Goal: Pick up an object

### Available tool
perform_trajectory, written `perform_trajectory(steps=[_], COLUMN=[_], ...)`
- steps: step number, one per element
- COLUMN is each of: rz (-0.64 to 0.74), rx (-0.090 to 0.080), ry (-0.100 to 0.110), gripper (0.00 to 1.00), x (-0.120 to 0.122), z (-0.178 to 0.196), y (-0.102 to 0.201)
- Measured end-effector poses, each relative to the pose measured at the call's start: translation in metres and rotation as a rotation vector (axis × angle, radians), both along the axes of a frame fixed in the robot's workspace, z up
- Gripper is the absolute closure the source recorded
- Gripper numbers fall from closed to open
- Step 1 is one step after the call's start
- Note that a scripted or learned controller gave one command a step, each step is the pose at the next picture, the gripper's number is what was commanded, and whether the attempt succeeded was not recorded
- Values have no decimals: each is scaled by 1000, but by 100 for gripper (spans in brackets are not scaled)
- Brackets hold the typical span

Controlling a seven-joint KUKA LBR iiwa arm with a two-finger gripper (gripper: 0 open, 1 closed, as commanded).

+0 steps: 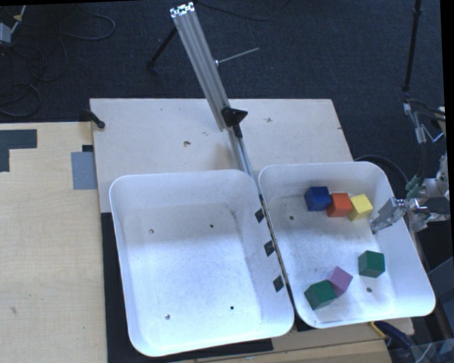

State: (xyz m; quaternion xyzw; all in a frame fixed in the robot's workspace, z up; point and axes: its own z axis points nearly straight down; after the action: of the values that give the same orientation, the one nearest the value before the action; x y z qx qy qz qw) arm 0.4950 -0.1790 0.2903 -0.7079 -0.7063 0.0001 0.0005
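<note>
Hovering over the right rim of the right bin (pixel 425 294), the gripper (pixel 382 220) is hanging at the end of an arm that's reaching in from the side, and honestly it's too small and blurry to tell whether it's released or clenched. Nothing is sitting in it as far as the view is showing. All the candidates are lying in that same bin, while the left bin (pixel 186 262) is sitting alongside. The yellow block (pixel 360 205) is lying just beside the gripper, and it's looking like the likeliest target, though that's a guess. It's pressing against an orange block (pixel 340 204), which is touching a blue block (pixel 317 198), so the three are forming a tight row near the back. That crowding is probably making a clean grab harder, since only the yellow one's outer side is facing open floor. Further forward, a lone green block (pixel 371 263) is standing apart, which is giving it room all around. A purple block (pixel 340 278) is leaning against a darker green block (pixel 320 294) near the front wall. They're all looking like small, solid-coloured cubes with crisp edges.
</note>
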Motion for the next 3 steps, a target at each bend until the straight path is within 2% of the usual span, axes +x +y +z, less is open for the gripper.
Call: perform_trajectory(steps=[1, 2, 3], rz=[0, 7, 6], rx=[-3, -2, 2], ry=[-5, -2, 3], gripper=[0, 0, 0], x=[8, 74, 49], z=[58, 61, 44], y=[-23, -29, 16])
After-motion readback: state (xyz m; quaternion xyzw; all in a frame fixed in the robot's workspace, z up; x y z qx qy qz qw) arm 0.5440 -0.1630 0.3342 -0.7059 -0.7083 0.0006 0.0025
